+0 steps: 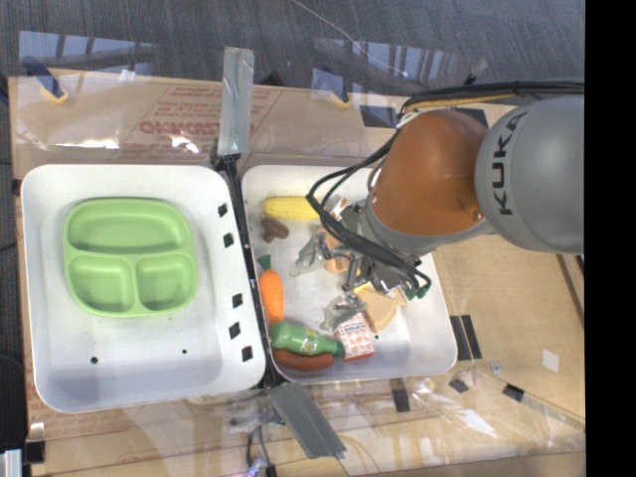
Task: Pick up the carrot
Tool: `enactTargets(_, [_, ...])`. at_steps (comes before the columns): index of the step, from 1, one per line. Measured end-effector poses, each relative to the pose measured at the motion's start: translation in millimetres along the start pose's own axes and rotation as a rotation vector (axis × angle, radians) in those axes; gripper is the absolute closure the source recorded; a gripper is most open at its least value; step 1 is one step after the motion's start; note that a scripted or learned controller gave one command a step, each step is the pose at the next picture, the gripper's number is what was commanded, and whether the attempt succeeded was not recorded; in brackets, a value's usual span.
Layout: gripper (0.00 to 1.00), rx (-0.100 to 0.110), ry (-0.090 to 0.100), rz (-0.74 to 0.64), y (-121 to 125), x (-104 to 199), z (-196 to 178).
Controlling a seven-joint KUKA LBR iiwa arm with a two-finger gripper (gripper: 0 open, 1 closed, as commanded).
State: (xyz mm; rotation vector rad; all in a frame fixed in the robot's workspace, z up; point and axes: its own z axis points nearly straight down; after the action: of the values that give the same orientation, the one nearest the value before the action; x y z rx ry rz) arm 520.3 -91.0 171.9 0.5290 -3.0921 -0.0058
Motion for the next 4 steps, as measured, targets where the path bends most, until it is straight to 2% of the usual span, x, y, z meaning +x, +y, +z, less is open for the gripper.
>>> enactTargets(1, [0.0,0.003,-0.002,0.077,-71.3,-42.7,81.6])
enactTargets(2, [1.0,0.004,-0.007,0.068,-69.0,-46.3,69.0])
enactTargets(3, [1.0,0.008,-0.02,0.305,-2.3,-70.5,-112.8])
enactTargets(4, [1.0,0.009,-0.014,0.092,-7.0,-87.9,-208.0])
